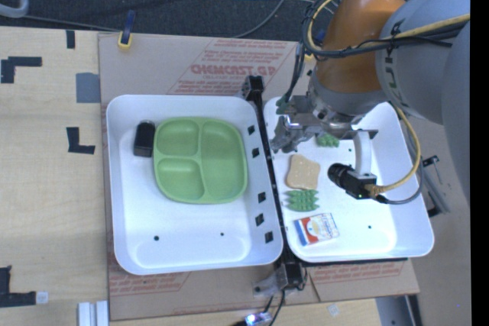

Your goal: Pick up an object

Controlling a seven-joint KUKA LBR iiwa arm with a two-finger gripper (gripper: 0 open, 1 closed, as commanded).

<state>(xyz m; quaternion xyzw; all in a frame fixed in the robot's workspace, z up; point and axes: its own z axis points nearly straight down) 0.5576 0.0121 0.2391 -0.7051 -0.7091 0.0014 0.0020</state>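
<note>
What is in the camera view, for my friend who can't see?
A grey and orange robot arm reaches over the right bin, which has a tan slice, a green toy and a small card. The left bin has a green plate and a black block.

Even, diffuse overhead light on my bench, moderately bright. White bins (122, 164) near blown out, little surface detail. Soft short shadows under green plate (200, 160) and my gripper (286, 135). Mild sheen on my orange band (359, 19). Dark floor at top murky, grainy. Overall softness, low resolution; small items smeared, label text barely legible. No obvious edge distortion.
</note>
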